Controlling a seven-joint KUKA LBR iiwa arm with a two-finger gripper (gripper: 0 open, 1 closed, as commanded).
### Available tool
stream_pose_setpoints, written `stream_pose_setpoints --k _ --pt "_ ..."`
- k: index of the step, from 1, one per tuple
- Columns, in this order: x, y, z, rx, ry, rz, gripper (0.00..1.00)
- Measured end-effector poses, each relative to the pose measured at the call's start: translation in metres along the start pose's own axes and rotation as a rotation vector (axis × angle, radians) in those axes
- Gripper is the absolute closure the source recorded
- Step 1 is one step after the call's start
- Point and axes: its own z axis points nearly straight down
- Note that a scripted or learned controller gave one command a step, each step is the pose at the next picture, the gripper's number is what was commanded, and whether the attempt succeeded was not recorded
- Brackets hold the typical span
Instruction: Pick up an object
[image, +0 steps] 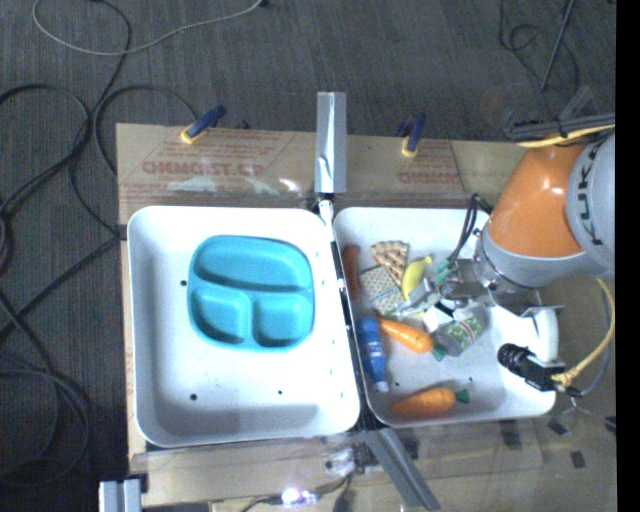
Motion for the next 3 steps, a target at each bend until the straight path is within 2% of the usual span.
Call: stream_pose_setpoints --k 1,2,3 --pt "-0.028 0.041 0.066 -0.051 -0.014 0.023 0.0" --pt "-0.062 0.069 0.074 -0.056 -0.01 -0.014 0.0" --pt "-0.059 0.058 0.073 -0.074 -0.029 -0.104 0.0"
